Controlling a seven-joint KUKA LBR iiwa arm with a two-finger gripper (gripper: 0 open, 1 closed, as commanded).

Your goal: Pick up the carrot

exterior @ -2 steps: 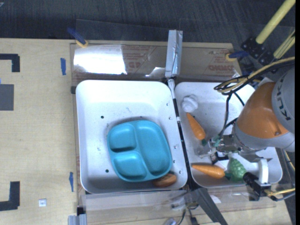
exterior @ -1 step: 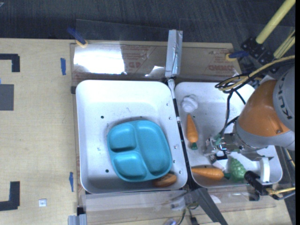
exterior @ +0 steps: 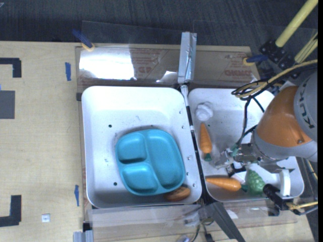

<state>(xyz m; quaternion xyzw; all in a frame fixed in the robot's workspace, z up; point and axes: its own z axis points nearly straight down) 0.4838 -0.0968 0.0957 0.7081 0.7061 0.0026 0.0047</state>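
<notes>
Two orange carrot-like pieces lie in the right bin [exterior: 222, 102]. One carrot [exterior: 205, 138] points up and down along the bin's left wall, with a small green tip at its near end. The other carrot [exterior: 223, 183] lies crosswise near the front wall. My gripper [exterior: 230, 159] hangs low over the bin between the two, right of the first carrot and just above the second. Neither carrot is visibly held. The arm's orange band [exterior: 282, 122] covers the bin's right side.
A green leafy vegetable [exterior: 255, 182] sits right of the crosswise carrot. A small white object [exterior: 204, 111] rests at the right bin's back left. The left bin [exterior: 101, 110] holds a blue divided plate [exterior: 150, 161] and a brown bun-like item [exterior: 177, 193] at its front edge.
</notes>
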